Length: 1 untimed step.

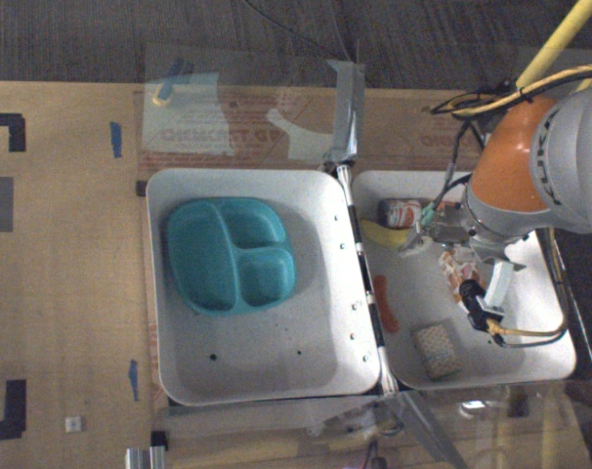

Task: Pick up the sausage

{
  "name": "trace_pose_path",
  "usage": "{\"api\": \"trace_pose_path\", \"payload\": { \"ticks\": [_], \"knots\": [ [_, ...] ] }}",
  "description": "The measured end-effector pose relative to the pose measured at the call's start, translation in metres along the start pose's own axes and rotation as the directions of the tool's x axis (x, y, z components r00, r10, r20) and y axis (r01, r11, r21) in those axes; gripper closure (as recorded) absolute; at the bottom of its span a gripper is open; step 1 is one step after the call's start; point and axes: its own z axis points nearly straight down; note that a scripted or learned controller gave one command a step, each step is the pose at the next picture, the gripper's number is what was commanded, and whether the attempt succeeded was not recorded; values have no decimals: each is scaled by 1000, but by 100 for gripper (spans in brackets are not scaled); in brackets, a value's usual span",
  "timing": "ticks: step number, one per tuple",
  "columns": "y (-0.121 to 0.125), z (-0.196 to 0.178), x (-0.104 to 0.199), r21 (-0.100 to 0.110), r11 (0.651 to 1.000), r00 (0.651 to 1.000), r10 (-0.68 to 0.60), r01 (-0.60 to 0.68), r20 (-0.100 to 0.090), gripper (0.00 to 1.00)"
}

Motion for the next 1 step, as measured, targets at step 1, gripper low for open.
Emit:
{"api": "trace_pose_path", "payload": {
  "ticks": [1],
  "knots": [
    [-49,-3,5,-17,997,997,-75,75,-7,0]
  ]
}}
